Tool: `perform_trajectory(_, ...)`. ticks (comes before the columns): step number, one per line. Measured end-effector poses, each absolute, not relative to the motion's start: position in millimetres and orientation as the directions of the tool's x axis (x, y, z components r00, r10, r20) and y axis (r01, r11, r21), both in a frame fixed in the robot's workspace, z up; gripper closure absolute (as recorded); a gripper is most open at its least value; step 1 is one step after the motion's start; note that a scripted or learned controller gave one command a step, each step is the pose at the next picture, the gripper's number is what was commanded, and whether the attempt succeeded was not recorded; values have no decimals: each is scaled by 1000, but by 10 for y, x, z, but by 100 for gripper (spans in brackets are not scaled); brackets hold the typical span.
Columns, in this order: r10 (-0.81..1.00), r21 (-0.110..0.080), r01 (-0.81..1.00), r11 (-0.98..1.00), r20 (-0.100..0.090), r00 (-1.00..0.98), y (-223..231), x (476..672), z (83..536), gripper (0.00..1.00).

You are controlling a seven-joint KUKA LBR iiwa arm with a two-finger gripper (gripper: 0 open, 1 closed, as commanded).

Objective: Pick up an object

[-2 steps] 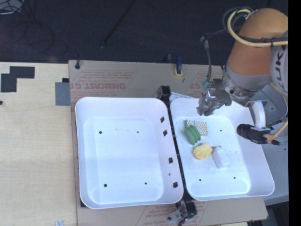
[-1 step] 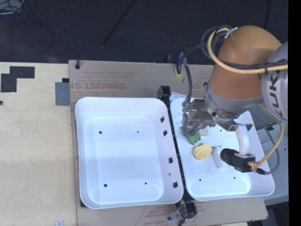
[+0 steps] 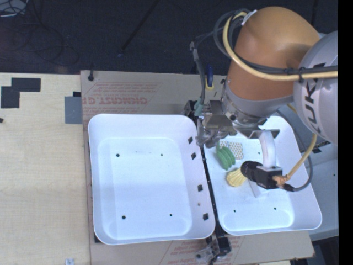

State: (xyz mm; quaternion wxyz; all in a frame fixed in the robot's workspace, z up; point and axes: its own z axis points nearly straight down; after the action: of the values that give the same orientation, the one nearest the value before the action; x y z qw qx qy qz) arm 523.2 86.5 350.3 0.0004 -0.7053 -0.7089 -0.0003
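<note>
Orange and grey, the arm's wrist (image 3: pixel 265 54) bulks closest to the lens and hides much of the right bin (image 3: pixel 276 217). Below it the tool (image 3: pixel 212 131) hangs at that bin's upper left corner, hard by the wall shared with the left bin (image 3: pixel 143 181); whether it is released or clenched I cannot tell. Likely targets lie just below and to the right of it: a green ridged piece (image 3: pixel 225 157), its long axis running up-left to down-right, a yellow shell-like piece (image 3: pixel 236 178) next to its lower end, and a small dotted card (image 3: pixel 236 147) near its upper end. A black fitting with an orange-tipped cable (image 3: pixel 263 175) sits close beside the yellow piece, so room there looks tight. Both bins rest on a brown board (image 3: pixel 138 93) over the pale surface (image 3: pixel 38 164).
</note>
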Motion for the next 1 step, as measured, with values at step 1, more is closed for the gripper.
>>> perform_trajectory(1, 1000, -1, 1000, 6, 2, -6, 1239, 4743, 3923, 100)
